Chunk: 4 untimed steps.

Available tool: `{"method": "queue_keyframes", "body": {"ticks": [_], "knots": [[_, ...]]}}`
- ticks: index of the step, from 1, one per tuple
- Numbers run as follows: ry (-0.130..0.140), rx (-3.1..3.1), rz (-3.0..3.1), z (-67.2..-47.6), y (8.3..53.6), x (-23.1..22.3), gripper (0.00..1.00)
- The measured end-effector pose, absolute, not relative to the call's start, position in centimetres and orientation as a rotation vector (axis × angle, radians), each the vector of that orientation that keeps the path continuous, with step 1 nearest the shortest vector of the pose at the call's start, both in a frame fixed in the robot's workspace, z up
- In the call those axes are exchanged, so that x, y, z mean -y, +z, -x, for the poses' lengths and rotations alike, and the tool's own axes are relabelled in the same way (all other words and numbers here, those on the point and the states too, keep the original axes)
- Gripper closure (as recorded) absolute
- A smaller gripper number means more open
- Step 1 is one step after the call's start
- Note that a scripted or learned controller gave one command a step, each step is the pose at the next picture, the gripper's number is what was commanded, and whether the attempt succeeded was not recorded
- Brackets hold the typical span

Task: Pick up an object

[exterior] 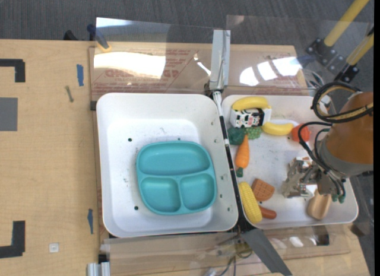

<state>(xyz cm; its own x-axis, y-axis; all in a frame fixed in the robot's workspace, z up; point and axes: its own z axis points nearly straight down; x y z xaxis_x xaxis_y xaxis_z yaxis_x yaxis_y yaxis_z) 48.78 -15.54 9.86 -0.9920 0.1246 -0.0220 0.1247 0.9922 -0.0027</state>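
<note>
- You cannot tell from the camera view whether the gripper point(298, 180) is open or closed. Its metal parts blur together under the wrist, and nothing is plainly held in it.
- Take the carrot point(241, 153) in the right bin point(350, 214) as your landmark. The gripper sits low in that bin, well toward the view's right of the carrot and a little nearer the bench's front edge.
- The closest candidate is the tan object point(319, 205), just beside the gripper on the side away from the carrot and further toward the front.
- Expect it to be a light, hard toy with a smooth, rounded skin. It should not crush, but it may squirt out of a pinch. Grip it across its narrow middle, not at the domed end.
- Nearer the carrot, toward the front, lie the brown piece point(262, 190), the corn cob point(250, 202) and the red sausage point(268, 213). They are close together, so a grab there could catch two of them.
- Behind the carrot are the green toy point(237, 135), the cow-print box point(248, 117) and two bananas point(250, 102).
- The teal plate point(176, 177) lies in the left bin point(119, 114), well apart from the carrot across the divider.
</note>
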Motion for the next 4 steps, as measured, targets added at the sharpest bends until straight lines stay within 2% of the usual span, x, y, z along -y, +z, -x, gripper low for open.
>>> {"method": "queue_keyframes", "body": {"ticks": [1, 2, 3, 4], "knots": [[0.000, -3.105, -0.437, -48.2, 20.3, 11.9, 1.00], [0.000, -3.010, -0.880, -48.2, 26.6, 9.6, 1.00], [-0.001, -2.942, -1.114, -48.8, 25.2, 2.1, 1.00], [-0.003, -2.783, -1.455, -55.0, 26.2, 0.4, 1.00]]}}
